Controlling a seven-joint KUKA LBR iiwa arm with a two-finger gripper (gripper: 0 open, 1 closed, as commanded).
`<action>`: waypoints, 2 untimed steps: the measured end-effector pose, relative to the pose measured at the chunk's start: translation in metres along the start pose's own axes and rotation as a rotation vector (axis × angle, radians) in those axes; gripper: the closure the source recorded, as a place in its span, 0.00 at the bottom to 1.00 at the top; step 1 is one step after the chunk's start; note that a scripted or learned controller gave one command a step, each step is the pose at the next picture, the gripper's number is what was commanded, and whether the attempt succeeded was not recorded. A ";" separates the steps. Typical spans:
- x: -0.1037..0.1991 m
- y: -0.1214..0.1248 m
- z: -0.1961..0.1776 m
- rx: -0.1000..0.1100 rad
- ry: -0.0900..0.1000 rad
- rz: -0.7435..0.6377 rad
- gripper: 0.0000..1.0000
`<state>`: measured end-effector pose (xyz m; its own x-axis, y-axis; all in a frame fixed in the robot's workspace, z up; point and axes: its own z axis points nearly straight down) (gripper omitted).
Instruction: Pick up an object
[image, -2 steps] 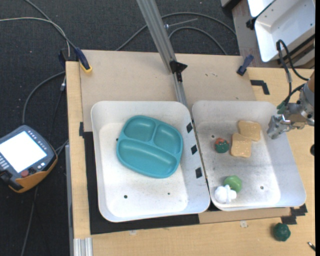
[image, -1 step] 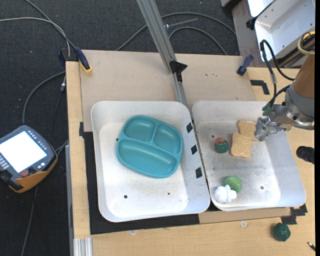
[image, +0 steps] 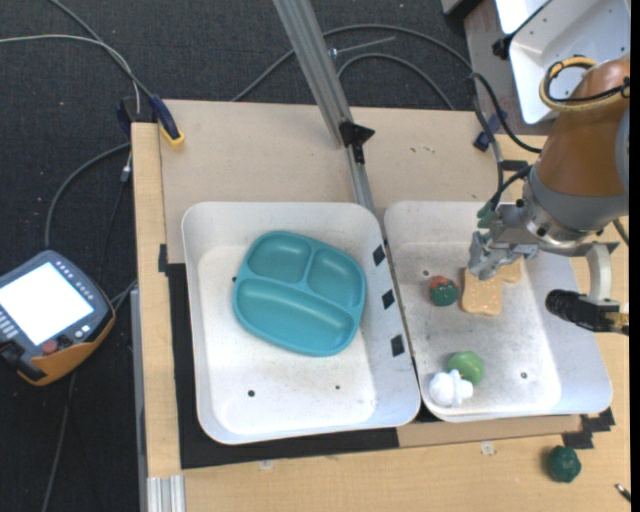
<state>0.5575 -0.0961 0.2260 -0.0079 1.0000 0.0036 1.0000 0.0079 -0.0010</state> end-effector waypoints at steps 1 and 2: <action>0.052 0.006 -0.005 -0.002 -0.002 0.002 1.00; 0.108 0.003 -0.014 -0.003 -0.002 0.002 1.00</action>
<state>0.5596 0.0123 0.2406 -0.0055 1.0000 0.0016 1.0000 0.0054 0.0015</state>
